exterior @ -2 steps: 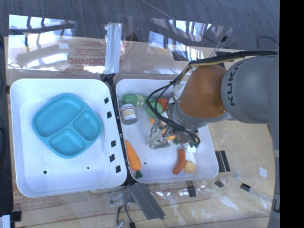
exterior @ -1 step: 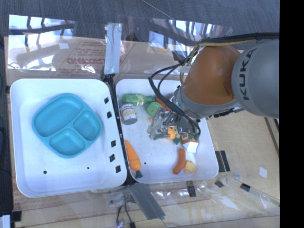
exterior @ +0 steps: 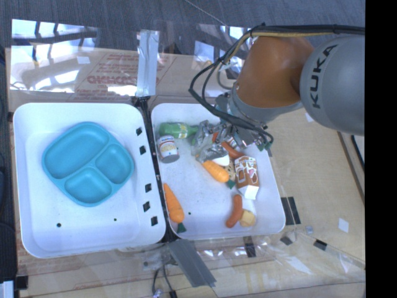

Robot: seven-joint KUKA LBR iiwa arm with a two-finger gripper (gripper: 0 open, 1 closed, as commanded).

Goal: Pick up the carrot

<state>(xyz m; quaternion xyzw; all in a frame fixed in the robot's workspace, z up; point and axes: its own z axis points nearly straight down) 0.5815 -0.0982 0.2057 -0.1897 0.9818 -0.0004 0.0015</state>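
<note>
Orange and tapered, with a green stub at its lower end, the first plastic carrot lies against the left wall of the right-hand shallow white bin, at about 7 o'clock from that bin's centre and nearest the camera. At 5 o'clock in the same bin rests a reddish-brown sausage-shaped toy, touching a small pale yellow block. Just above these, a brown and white printed carton stands tilted near the right wall. Beside the carton, toward 9 o'clock, a second orange carrot-like piece lies near the bin's centre, slanted. At 10 o'clock a small cylindrical tin with a pale label sits on its side near the left wall, and beyond it a green bottle-shaped item lies flat by the far wall. The left-hand white bin holds a blue three-compartment plastic tray. The metal two-finger gripper hangs below the grey arm with the orange band at the far side of the right bin, just above the central carrot-like piece and well apart from the carrot at the left wall. Cables and clutter obscure the tips, so it cannot be told how the gripper is set.
</note>
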